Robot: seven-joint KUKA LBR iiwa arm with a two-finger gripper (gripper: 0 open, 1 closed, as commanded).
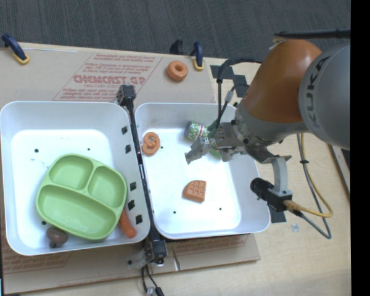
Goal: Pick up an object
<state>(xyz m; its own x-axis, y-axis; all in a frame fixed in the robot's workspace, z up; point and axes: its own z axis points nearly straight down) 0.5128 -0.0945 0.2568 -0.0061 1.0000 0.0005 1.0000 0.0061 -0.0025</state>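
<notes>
In the right bin (246, 224), my gripper (200, 148) hangs low near the far right part, under the grey arm with its orange band. A green and white can (195, 130) lies just beyond the gripper's tip, touching or nearly touching it. More green shows right under the gripper body. An orange ring-shaped toy (151, 142) rests by the bin's left wall. A brown waffle piece (195, 190) lies in the middle of the floor, nearer than the gripper.
The left bin (12, 122) holds a green divided plate (80, 196), a carrot (127, 225) and a brown lump (57, 236) at its near edge. An orange donut (177, 71) lies on the cardboard behind the bins. Cables trail at the right.
</notes>
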